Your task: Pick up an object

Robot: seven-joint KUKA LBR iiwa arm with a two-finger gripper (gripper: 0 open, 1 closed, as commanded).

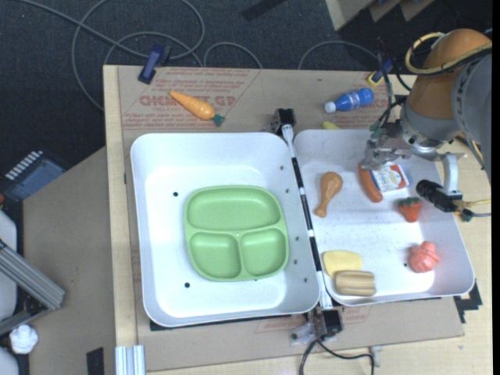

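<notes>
The right bin [341,148] holds several toy foods. My gripper [380,159] hangs at the bin's far right part, directly above an orange-red sausage [370,187] and a small white packet with a red label [391,179]. Nothing can be seen lifted in it. A tan drumstick [329,190] lies to its left. A red strawberry [410,208] sits just right of the packet, and a pink lumpy piece [423,258] lies nearer the front. A yellow cheese wedge [341,260] and a brown bun [355,283] rest at the front left corner.
The left bin [153,209] carries a green divided plate [234,231]. On the bench behind the bins lie an orange carrot [195,105], a blue bottle [351,100] and a blue clip [152,63]. Cables run across the dark floor beyond.
</notes>
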